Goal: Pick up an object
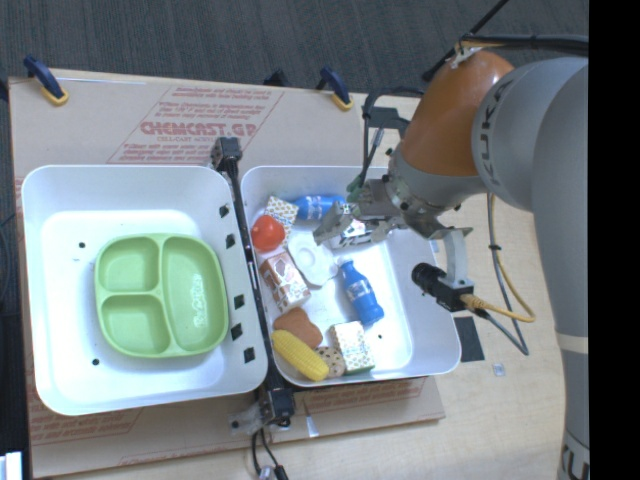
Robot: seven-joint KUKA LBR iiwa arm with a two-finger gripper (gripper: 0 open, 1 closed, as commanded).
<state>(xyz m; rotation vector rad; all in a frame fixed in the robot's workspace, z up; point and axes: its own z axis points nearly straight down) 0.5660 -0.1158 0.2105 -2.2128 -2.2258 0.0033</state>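
The bench is covered by brown cardboard [180, 118] printed with red lettering, held at its 12 o'clock edge by blue-and-yellow clamps [45, 80]. On it sit 2 shallow, glossy white plastic bins with rounded corners. The left bin [50, 218] holds a pale green plate [160, 295], smooth and rounded, split into 3 compartments.

The right bin [430, 338] holds a jumble of small things. At its 12 o'clock side lies a blue bottle [318, 206] on its side, and just at 9 o'clock from that, a small patterned packet [281, 209]. Below the packet sits a round red-orange ball [267, 233]. At 6 o'clock from the ball lies a boxy brown-and-white carton [284, 278], with a flat white lid [309, 261] beside it. Near the bin's middle a second blue bottle [360, 293] with a white cap lies tilted. Toward 6 o'clock are a brown rounded piece [298, 325], a yellow corn cob [299, 354] with a ribbed surface, and a green-speckled box [353, 346].

The grey arm with its orange band [455, 108] enters from 3 o'clock. Its metal gripper [345, 230] hangs over the bin's upper middle, between the 2 bottles. Whether it is spread or pressed together, I cannot tell.
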